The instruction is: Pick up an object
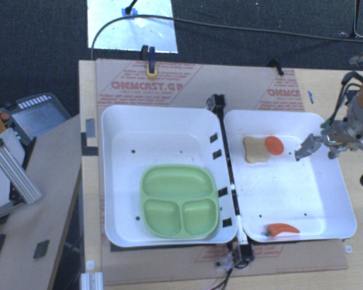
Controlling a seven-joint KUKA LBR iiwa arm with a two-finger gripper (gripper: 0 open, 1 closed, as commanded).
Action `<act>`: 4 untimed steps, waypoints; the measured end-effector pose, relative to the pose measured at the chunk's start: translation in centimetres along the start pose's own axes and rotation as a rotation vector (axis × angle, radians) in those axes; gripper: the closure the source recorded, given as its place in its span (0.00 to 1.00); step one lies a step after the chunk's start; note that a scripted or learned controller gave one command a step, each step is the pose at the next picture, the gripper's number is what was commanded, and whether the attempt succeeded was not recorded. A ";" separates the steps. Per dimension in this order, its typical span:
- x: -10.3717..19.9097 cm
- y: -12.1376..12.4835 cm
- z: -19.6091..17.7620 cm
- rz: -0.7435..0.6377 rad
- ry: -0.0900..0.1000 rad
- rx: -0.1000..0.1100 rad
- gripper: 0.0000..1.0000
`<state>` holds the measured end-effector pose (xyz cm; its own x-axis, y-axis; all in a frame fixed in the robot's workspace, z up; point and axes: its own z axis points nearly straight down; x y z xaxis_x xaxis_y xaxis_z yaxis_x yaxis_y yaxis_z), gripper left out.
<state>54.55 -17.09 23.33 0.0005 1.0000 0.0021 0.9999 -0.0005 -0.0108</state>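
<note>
Small round orange-red object (274,145) touching flat tan bread-shaped piece (255,149), both lying in right-hand shallow white bin (333,192). Just right of these, apart, tool (304,148) hovering above same bin. Finger spread impossible to tell.

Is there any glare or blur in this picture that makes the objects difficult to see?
Camera view: even lighting, soft shadows; glare whitens the foil sheet; the gripper looks slightly blurred; the green tray, bread slice and tomato read clearly.

In the right bin (333,189), a tan bread-shaped piece (255,149) lies flat near the far side, touching a round orange-red piece (274,145) on its right. An orange carrot-like piece (282,229) rests along the near wall.
</note>
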 end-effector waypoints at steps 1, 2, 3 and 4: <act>0.1 0.2 -0.7 -0.003 -0.002 -0.012 0.00; -0.4 0.6 5.4 -0.001 -0.001 -0.009 0.00; -0.1 -0.4 10.8 -0.001 -0.001 -0.009 0.00; -0.1 -0.3 15.1 -0.001 -0.001 -0.009 0.00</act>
<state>54.07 -17.17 8.24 -0.0009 1.0000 0.0008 1.0000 0.0009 -0.0017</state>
